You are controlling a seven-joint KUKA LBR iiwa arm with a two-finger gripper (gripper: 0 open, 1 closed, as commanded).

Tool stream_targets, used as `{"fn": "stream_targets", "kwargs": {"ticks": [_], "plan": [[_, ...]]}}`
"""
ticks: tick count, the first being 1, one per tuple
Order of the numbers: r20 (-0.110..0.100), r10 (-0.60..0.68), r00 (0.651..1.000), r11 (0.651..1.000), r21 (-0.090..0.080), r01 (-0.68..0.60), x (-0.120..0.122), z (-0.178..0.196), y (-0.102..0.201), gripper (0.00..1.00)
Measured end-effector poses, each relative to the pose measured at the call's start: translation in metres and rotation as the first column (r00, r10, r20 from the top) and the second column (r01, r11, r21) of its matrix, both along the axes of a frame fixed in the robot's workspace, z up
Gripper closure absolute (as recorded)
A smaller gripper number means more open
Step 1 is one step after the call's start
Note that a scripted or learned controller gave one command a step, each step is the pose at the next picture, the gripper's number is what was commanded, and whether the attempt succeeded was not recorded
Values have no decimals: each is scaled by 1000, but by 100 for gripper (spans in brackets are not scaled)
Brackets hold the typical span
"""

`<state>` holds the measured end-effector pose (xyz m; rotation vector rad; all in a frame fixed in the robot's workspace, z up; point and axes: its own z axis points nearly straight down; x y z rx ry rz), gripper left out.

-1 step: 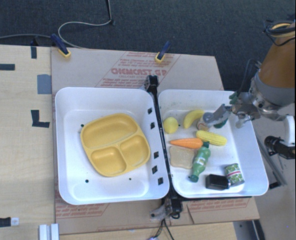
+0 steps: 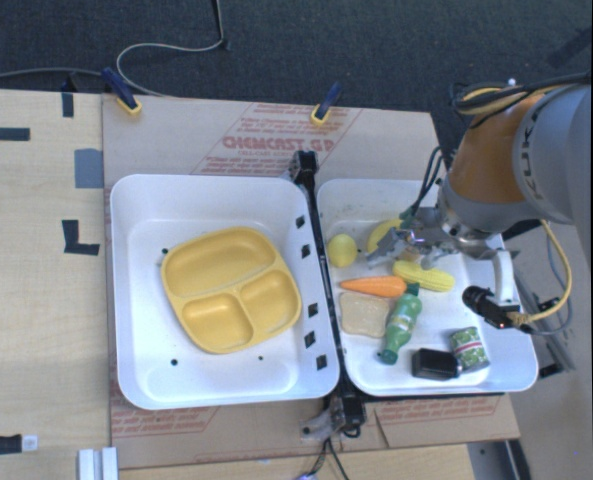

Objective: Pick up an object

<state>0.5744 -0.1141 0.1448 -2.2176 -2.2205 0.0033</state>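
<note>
My gripper (image 2: 408, 245) hangs low over the upper middle of the right bin (image 2: 516, 373), its metal fingers spread just above a yellow corn cob (image 2: 423, 276) and beside a yellow banana-like piece (image 2: 381, 234). Nothing sits between the fingers. Around it lie a yellow lemon (image 2: 342, 250), an orange carrot (image 2: 373, 287), a green bottle (image 2: 400, 324), a tan slice of bread (image 2: 363, 315), a small green can (image 2: 468, 348) and a black block (image 2: 435, 364).
The left bin (image 2: 136, 368) holds a yellow divided plate (image 2: 231, 288). A black divider with clips (image 2: 314, 268) runs between the bins. The grey arm with its orange band (image 2: 491, 158) and cables comes in from the right over the right bin's far corner.
</note>
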Motion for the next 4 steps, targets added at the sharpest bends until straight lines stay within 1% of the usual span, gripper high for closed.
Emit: {"fn": "stream_targets", "kwargs": {"ticks": [1, 2, 3, 4], "plan": [[6, 0, 1000, 1000, -2, 0, 32, -58, -17, 0], [-60, -13, 998, 1000, 4, 14, 82, -63, -18, 0], [-64, -13, 998, 1000, 0, 13, 81, -54, -19, 100], [5, 2, 1000, 1000, 0, -2, 69, 40, 56, 100]]}}
